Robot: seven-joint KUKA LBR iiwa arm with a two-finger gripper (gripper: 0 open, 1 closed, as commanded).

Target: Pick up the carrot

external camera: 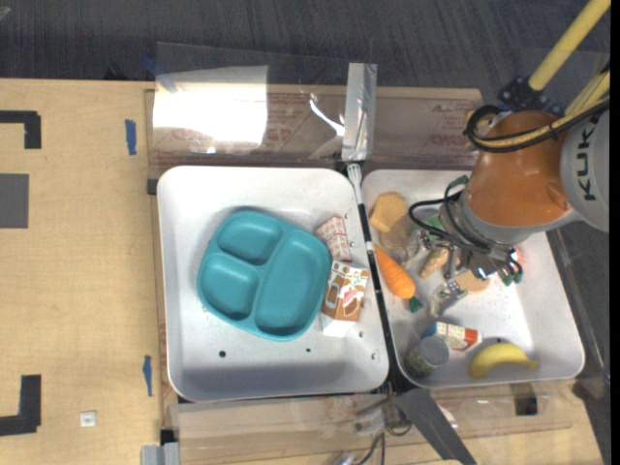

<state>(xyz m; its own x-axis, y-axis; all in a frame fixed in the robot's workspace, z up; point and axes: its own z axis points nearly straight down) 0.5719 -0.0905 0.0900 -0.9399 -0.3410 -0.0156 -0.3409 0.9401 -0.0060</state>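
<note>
Although the arm hangs low over the right bin (567, 347), its hand (453, 277) has nothing between its fingers that I can make out, and the tangle of metal and cable under the orange wrist leaves me unable to tell how far apart they stand. The carrot (396, 273) lies in that same bin, hard against the wall shared with the left bin (184, 356), just to the left of the hand as the camera sees it and apart from it. Its long axis runs on a slant, from the orange upper end near the wall down to the green stalk end (416, 305), which points toward the bin's middle. So the coming move, I would judge, is a short shift leftward and a turn of the wrist so the fingers close across that slant, not along it (the wall beside it leaves little room for the far finger).

A tan lump (389, 211) sits just above the carrot, a small bottle (455, 335) and a banana (501, 359) lie below, and the teal divided plate (263, 272) rests in the left bin.
</note>
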